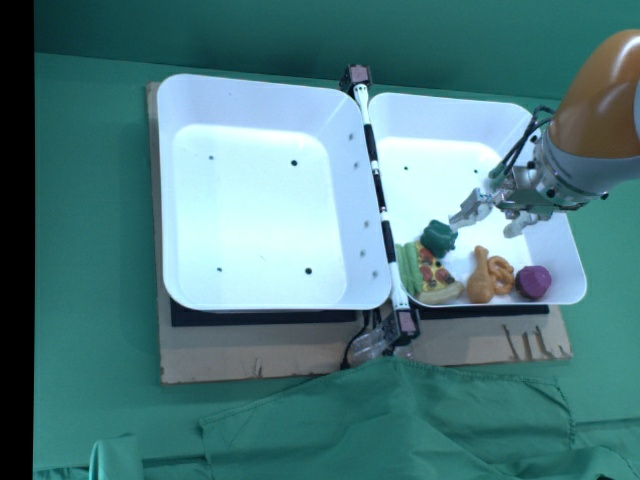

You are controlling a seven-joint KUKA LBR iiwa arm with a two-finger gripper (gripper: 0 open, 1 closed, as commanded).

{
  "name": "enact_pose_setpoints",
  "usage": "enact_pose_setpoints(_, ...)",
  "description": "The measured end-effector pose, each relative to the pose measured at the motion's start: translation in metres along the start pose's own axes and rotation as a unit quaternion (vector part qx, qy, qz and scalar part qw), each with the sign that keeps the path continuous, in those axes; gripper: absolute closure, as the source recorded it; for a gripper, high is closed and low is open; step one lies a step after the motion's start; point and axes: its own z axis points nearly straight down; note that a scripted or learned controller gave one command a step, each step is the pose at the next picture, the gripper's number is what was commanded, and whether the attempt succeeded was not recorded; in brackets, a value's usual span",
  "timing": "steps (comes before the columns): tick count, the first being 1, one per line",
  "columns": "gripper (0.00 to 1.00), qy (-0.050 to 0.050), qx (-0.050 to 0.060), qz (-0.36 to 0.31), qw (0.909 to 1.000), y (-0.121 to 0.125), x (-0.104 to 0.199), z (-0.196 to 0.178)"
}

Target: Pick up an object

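green cloth [400,423], crumpled, lies at the near edge of the bench, below the bins and well below the gripper.

dark green toy [437,237]: small, rounded, in the right bin [440,118], at the tip of the gripper's lower-left finger; touching or only just beside it cannot be told. it is not seen between the fingers.

gripper [488,216]: reaches over the right bin from the right, fingers spread apart, one toward the dark green toy, the other toward the bin's right wall; nothing held between them.

pizza slice toy [434,276]: below-left of the gripper, just under the dark green toy, near the bin's front wall.

green bean-like toy [409,268]: left of the pizza slice, beside the bin's left wall.

orange drumstick toy [481,278]: directly below the gripper, near the front wall.

pretzel toy [501,270]: just right of the drumstick, touching or nearly so.

purple toy [533,281]: below-right of the gripper, in the bin's front right corner.

left bin [190,108]: well left of the gripper, white, with small dark dots on its floor.

divider rod [374,183]: black-and-white, between the two bins, left of the gripper.

arm [600,108]: grey with orange band, up-right of the gripper.

cardboard sheet [250,358]: under both bins.
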Motion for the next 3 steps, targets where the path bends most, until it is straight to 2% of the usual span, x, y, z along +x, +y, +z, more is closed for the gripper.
enact_pose_setpoints(1, 0.00, -0.002, -0.008, 0.003, 1.0000, -0.015, -0.051, 0.084)
enact_pose_setpoints(2, 1.00, -0.006, -0.015, 0.002, 0.9999, -0.012, -0.052, 0.067)
enact_pose_setpoints(3, 1.00, -0.004, -0.012, -0.002, 0.9999, 0.013, -0.028, -0.036)
